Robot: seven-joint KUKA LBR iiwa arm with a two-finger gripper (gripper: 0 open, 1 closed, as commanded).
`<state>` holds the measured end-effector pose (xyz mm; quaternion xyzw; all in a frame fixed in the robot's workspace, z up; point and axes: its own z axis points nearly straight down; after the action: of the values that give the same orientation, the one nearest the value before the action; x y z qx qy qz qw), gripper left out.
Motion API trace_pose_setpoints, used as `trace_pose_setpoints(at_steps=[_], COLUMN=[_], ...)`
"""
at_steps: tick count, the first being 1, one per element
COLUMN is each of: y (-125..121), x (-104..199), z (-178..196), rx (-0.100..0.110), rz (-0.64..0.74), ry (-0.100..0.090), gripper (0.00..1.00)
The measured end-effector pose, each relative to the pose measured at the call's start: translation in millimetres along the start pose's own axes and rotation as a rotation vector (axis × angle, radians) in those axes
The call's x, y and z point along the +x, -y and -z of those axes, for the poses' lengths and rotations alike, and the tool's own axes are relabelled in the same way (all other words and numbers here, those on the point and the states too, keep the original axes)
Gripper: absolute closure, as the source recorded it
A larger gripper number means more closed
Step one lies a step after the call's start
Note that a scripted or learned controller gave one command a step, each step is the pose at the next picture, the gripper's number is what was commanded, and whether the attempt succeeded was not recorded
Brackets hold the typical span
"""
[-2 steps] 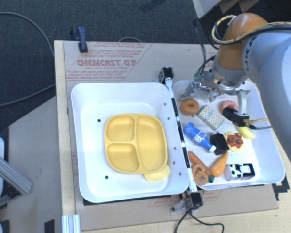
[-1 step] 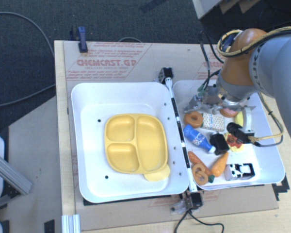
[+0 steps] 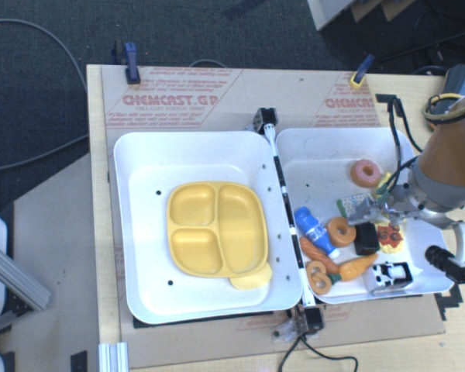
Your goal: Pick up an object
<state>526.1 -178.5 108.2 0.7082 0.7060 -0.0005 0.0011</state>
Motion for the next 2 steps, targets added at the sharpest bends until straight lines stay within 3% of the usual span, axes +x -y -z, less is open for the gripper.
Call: trace_pose_setpoints(at_steps=[1, 2], y=[12.5, -73.3], x=[24.5, -15.4], z=[-15.1, -22.8], rx=[-0.025, 0.0], rz=[0.0, 0.009], ry=[0.01, -0.014], gripper=[0.0, 0.0])
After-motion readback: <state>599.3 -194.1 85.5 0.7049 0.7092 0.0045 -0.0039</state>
